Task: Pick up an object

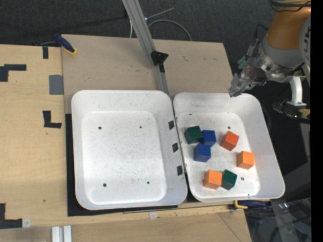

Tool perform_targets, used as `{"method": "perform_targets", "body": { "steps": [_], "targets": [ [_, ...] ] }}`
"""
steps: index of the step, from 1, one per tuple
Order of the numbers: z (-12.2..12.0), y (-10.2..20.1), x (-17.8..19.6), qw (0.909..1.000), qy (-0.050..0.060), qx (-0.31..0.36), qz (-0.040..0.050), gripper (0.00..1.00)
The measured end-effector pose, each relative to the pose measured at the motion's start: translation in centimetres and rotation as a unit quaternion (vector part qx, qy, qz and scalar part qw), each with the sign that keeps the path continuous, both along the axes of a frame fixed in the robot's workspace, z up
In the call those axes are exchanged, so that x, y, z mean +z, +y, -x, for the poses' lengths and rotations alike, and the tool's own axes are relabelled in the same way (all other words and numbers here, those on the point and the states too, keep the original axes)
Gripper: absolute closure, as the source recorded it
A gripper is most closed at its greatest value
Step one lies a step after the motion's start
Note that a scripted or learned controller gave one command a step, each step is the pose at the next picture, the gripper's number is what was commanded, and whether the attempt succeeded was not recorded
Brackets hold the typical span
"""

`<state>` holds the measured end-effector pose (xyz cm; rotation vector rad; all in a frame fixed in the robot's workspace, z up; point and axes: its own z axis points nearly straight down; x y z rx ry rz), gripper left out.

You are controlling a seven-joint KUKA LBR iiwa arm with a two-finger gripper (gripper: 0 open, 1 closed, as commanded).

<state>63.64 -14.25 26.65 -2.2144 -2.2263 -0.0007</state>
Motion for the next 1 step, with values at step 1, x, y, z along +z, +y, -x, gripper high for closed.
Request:
{"method": "perform_targets", "body": {
  "steps": [1],
  "targets": [
    [2.09, 5.18, -1.68, 1.0, 0.001, 0.0, -0.0001, 1.0]
  ]
}}
